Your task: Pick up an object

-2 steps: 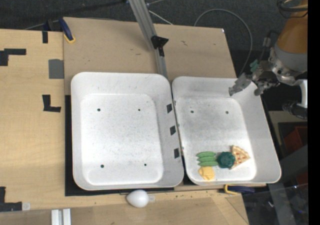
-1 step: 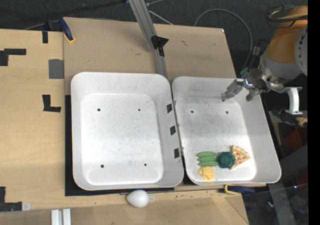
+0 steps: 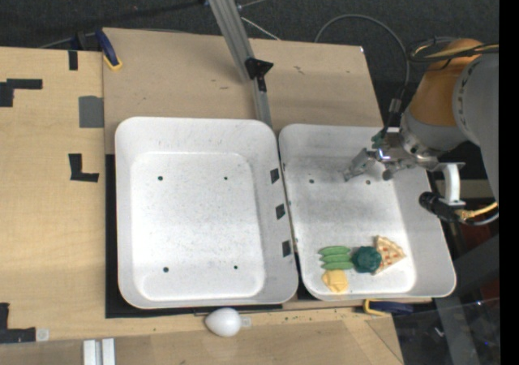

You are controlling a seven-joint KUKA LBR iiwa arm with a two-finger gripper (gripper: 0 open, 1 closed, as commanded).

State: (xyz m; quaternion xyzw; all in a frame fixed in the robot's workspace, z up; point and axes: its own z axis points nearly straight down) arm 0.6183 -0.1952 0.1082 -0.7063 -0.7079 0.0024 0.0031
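In the right bin [image 3: 340, 201], near its front edge, lies a small cluster of toy food: a green ridged piece [image 3: 335, 255], a dark green round piece [image 3: 366, 259], a yellow piece [image 3: 335, 279] and an orange-and-tan pizza slice [image 3: 390, 251]. My gripper [image 3: 370, 167] hangs over the back right part of this bin, well behind the cluster, with its fingers spread apart and nothing between them.
The left bin [image 3: 195, 209] sits beside the right one. A white egg-shaped object [image 3: 223, 322] lies on the bench in front of the left bin. A grey metal pole [image 3: 235, 27] slants down to the back edge between the bins.
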